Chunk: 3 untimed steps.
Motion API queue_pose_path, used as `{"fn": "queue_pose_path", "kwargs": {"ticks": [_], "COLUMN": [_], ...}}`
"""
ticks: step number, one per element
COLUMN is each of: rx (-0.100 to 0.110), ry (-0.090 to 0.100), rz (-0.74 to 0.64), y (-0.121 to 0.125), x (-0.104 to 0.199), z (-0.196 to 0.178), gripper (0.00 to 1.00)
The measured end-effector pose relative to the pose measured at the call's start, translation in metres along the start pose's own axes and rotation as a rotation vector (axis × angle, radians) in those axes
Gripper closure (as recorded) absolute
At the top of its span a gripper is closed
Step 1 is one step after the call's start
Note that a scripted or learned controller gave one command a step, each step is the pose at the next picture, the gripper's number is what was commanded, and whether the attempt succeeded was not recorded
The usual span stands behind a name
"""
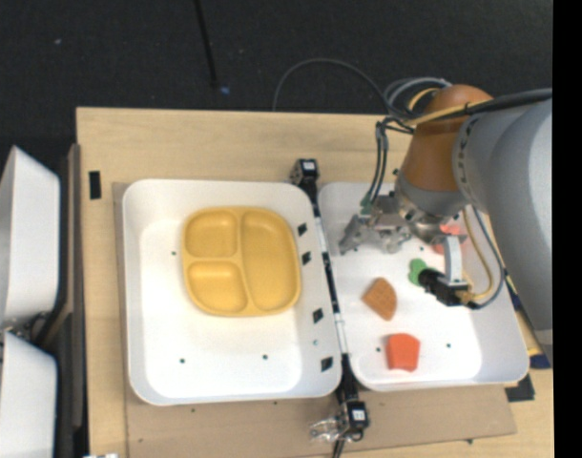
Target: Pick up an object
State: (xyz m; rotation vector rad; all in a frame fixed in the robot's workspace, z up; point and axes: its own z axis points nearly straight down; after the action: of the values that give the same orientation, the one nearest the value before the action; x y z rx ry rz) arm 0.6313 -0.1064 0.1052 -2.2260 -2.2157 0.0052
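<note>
The arm reaches in from the right and hangs over the far part of the right bin. Its tool is low over the white floor of that bin, near the wall it shares with the left bin. From this view one cannot tell if the tool is wide or narrow, and nothing can be seen in it. So the job looks like it is not done yet: no thing has been picked up. Three things lie loose in the right bin. A brown lump sits near the middle, just below the tool and a bit to its right, not touching it. An orange block sits nearer the front edge, apart from the lump. A small green thing lies by the arm's black parts, and it is partly hidden, so its shape is hard to tell. A bit of pink peeks out under the arm too. A yellow plate with three parts sits in the left bin, well apart from the tool. The brown lump looks like the closest pick. What is likely left is to move over a thing, close on it, and lift it off the bin floor. Both bins rest on the desk.
</note>
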Motion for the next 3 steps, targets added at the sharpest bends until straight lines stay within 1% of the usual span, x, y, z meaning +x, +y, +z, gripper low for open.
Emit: {"fn": "queue_pose_path", "kwargs": {"ticks": [1,2,3], "rx": [-0.007,-0.009,-0.009], "ry": [0.000,0.001,0.000], "rz": [0.003,-0.007,-0.008], "y": [0.002,0.012,0.022], "x": [-0.001,0.003,-0.001], "z": [-0.015,-0.067,-0.116], "gripper": [1.00,1.00,1.00]}}
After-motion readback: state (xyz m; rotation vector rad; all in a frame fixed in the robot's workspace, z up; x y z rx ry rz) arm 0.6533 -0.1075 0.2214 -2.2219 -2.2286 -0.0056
